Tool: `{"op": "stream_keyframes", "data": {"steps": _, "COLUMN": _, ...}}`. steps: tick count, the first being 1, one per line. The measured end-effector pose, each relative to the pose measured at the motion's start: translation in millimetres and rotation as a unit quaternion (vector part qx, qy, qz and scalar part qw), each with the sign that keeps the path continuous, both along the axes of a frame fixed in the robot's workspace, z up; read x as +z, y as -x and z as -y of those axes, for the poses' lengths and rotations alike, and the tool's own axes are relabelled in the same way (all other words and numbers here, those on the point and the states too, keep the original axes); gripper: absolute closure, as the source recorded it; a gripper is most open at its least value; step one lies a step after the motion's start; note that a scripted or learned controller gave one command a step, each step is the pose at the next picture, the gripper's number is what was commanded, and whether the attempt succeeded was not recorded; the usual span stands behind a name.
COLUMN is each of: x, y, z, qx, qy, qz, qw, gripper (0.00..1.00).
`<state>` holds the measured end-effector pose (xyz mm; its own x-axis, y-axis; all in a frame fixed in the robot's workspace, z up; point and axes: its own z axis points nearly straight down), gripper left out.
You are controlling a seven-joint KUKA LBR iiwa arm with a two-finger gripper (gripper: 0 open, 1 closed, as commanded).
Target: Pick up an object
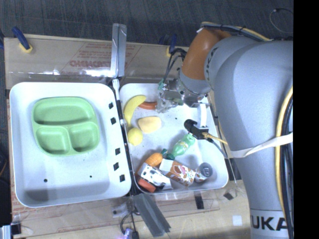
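Yellow banana (132,108) just left of the gripper (164,103)

The arm (249,108) covers the right rim of the right bin (219,183) and is cut off by the picture's lower edge. The claw (167,101) is small and cluttered, so its tips are unclear. A carrot (147,105) lies partly hidden behind the banana (130,108). At the bin's near wall, a red thing (144,185) is mostly buried under a black-and-white packet (152,176).
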<state>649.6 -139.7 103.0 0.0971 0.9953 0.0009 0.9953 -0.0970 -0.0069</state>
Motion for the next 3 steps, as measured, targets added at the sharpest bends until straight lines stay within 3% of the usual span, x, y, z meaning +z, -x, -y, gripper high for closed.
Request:
{"op": "stream_keyframes", "data": {"steps": 1, "x": -0.1, "y": 0.0, "z": -0.4, "qx": 0.001, "qy": -0.0001, "qz": 0.0, "qw": 1.0, "gripper": 0.0}}
{"op": "stream_keyframes", "data": {"steps": 2, "x": 10.0, "y": -0.4, "z": -1.3, "qx": 0.004, "qy": 0.0001, "qz": -0.001, "qw": 1.0, "gripper": 1.0}}
{"op": "stream_keyframes", "data": {"steps": 3, "x": 9.9, "y": -0.4, "z": -1.7, "qx": 0.005, "qy": -0.0001, "qz": -0.001, "qw": 1.0, "gripper": 0.0}}
